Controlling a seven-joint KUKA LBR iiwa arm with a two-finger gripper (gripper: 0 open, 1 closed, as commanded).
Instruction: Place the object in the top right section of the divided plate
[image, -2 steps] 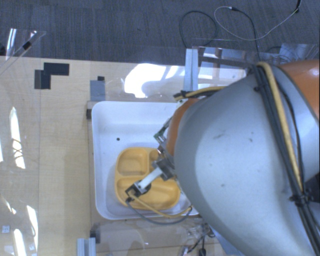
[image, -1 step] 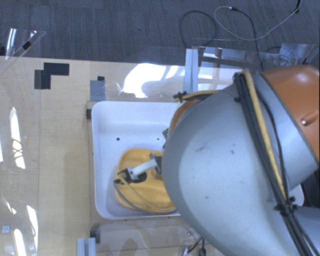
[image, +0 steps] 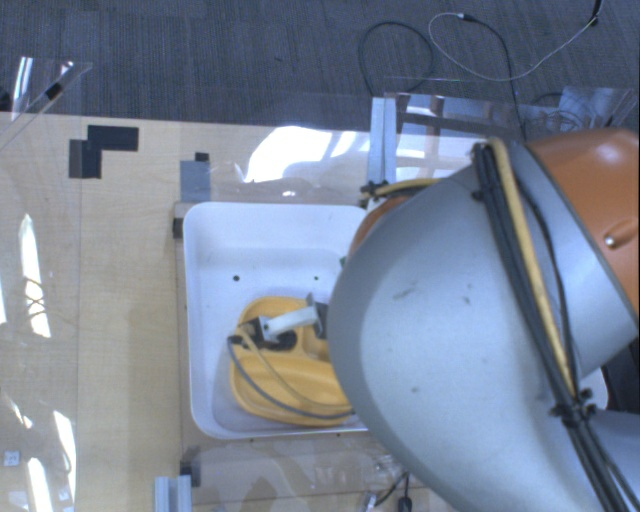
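The yellow plate (image: 285, 385) lies in the near part of the white bin (image: 215, 260) on the counter (image: 100, 300). The big grey arm (image: 450, 340) covers the plate's right side. I cannot tell if the jaws are spread or pressed together.

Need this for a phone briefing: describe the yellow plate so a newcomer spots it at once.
Find the white bin on the wooden bench, left of the grey arm. The yellow plate lies in the bin's lower right part, its right side hidden under the arm. It is the only yellow thing there.
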